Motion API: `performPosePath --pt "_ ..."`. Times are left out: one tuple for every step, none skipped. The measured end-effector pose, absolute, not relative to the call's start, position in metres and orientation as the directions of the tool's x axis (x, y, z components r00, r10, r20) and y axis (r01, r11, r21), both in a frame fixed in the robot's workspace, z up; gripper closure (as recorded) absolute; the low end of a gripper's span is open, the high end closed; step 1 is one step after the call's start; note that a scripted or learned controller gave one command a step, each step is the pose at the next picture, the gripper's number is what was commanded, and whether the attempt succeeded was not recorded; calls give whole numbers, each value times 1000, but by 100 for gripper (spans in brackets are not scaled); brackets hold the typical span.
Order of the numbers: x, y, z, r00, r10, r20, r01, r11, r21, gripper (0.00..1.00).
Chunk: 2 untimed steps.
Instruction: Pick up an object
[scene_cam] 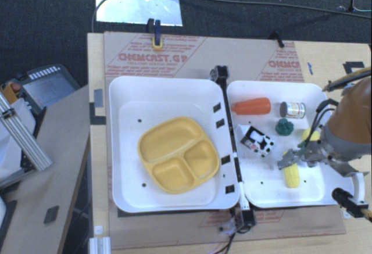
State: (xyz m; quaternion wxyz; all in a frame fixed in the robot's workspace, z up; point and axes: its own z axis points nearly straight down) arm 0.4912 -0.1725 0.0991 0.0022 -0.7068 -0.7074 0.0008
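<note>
Far to the left of the gripper (289,160) in the view, well apart: left bin (116,131) with a yellow divided tray (177,155), of no use for this step. Closer in, within the right bin (273,197): orange carrot (251,106) up and to the left, black-and-white toy (257,143) near on the left, green piece (284,127) above. Directly below the gripper and just beside it, perhaps touching: yellow corn cob (292,176), flat on the bin floor, long axis roughly up-down in the view; judged the likeliest object to pick. Up and slightly to the right: small can (293,110). Fingers spread or pressed together: cannot tell, too small and blurred against the wrist; nothing seen pinched. To do the step well: centre over the cob's middle rather than its upper end, set the closing direction across the short width, descend straight until flanking both sides, close, then lift vertically. Likely hazards: rolling of the round cob, slipping out near its tip. Rightmost: grey arm (351,122) with its orange band.
</note>
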Motion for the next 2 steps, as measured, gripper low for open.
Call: performPosePath --pt "493 -173 113 -2 1000 -1 1000 2 3 100" --pt "502 -176 175 -4 1000 -3 1000 4 8 100"
